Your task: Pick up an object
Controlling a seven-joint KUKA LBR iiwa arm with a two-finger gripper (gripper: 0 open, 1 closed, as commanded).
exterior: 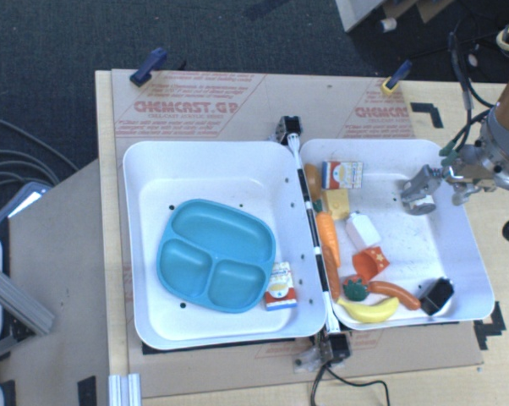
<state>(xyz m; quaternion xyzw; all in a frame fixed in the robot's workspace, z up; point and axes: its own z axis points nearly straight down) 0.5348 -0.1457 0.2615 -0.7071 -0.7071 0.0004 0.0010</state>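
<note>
Objects crowd the right bin's (457,252) left wall: carrot (326,242), banana (369,311), small carton (342,174). Its centre and right side lie bare. The gripper (420,194) hangs there, near the top; finger spacing cannot be told.

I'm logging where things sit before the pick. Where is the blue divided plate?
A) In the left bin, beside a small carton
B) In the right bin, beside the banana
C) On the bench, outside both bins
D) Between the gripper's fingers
A: the blue divided plate lies flat in the left bin, with a small carton at its lower right edge.
</note>
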